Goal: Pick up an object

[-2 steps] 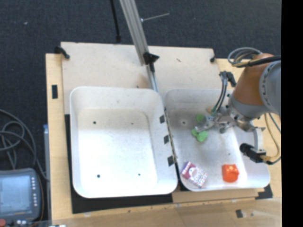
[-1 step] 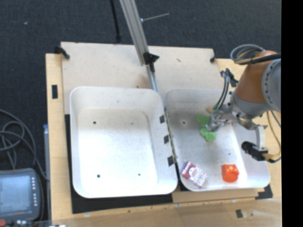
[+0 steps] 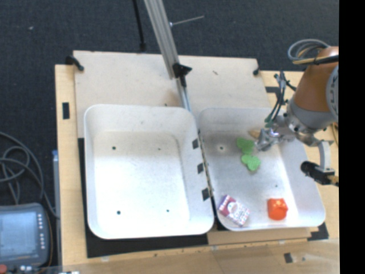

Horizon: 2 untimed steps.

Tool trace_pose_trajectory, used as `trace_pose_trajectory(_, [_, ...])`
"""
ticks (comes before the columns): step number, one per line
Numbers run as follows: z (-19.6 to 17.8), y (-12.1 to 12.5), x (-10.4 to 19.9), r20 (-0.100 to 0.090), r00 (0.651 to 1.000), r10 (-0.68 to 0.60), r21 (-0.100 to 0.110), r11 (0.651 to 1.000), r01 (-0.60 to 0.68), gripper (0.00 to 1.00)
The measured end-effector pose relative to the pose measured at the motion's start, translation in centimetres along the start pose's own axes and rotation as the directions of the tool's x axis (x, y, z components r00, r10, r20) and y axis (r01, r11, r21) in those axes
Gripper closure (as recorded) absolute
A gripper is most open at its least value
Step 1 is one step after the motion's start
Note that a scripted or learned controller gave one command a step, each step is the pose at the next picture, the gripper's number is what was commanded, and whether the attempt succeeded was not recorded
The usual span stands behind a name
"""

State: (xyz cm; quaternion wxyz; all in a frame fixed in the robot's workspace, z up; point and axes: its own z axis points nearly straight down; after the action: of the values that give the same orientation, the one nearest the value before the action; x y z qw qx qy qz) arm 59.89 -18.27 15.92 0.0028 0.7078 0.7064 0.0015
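The right bin (image 3: 296, 153) holds three things. A green object (image 3: 248, 154) in two lobes lies near its middle. A small red and white packet (image 3: 234, 210) rests by the front left corner, and an orange-red block (image 3: 277, 208) sits to its right. My gripper (image 3: 266, 140) hangs low over the right bin, just right of the green object's upper lobe and very close to it. From above, the wrist hides the fingertips.
The left bin (image 3: 142, 170) lies beside the right one. A slanted metal pole (image 3: 165, 39) rises from the back of the bench between the bins. A monitor (image 3: 23, 236) and cables sit on the floor at the left.
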Motion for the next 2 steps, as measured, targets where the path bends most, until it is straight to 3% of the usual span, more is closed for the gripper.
trace_pose_trajectory(2, [-9.0,1.2,-0.1,0.0,1.0,-0.006,-0.001,1.0,0.006,1.0])
